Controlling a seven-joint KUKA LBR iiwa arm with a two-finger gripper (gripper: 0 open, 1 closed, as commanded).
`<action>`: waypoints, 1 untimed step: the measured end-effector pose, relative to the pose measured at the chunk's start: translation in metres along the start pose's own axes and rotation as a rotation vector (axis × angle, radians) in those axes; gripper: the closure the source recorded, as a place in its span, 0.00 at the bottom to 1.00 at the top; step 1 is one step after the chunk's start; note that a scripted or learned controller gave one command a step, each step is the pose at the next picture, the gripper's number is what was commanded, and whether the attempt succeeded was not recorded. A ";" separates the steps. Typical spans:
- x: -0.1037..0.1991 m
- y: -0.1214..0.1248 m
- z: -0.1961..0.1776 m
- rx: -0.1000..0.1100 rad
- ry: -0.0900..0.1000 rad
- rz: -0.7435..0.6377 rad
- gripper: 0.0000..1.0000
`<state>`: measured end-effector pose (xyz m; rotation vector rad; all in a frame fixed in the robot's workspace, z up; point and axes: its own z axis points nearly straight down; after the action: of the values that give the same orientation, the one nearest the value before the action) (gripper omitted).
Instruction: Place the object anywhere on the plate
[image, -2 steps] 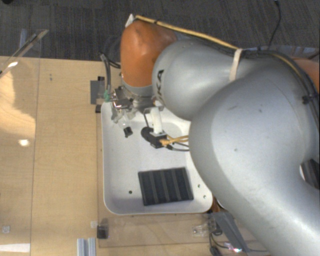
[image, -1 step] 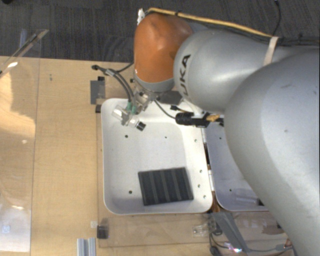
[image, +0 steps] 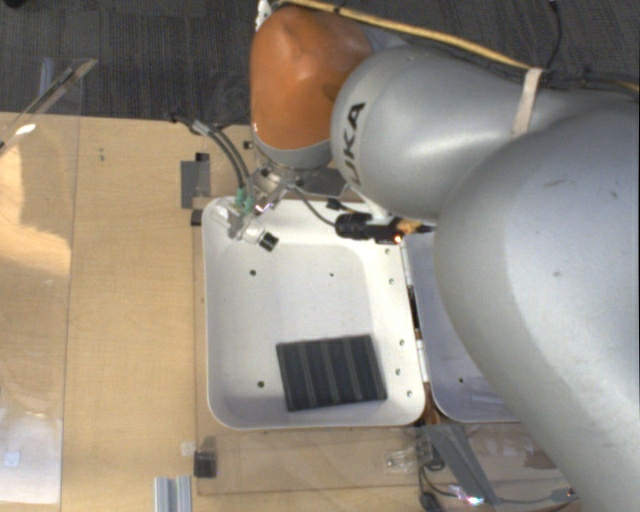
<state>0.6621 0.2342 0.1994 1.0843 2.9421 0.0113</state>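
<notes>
The gripper hung over the left bin's far corner; whether it was open could not be told. A dark ridged plate lay near the front.

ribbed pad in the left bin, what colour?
Dark grey to black, with lengthwise ridges; the ribbed pad shows plainly in the camera view.

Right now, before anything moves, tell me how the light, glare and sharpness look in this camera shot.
Camera view: bright glare washes the pale wooden bench top at far left; the shallow white left bin is evenly lit, with the dark ribbed rectangular plate crisp; the large grey arm, close to the lens, looks soft and blocks much of the shallow white right bin.
</notes>
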 end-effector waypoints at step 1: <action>-0.004 -0.002 -0.066 -0.001 -0.002 -0.087 1.00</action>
<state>0.6630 0.2296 0.2652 0.9552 2.9840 0.0112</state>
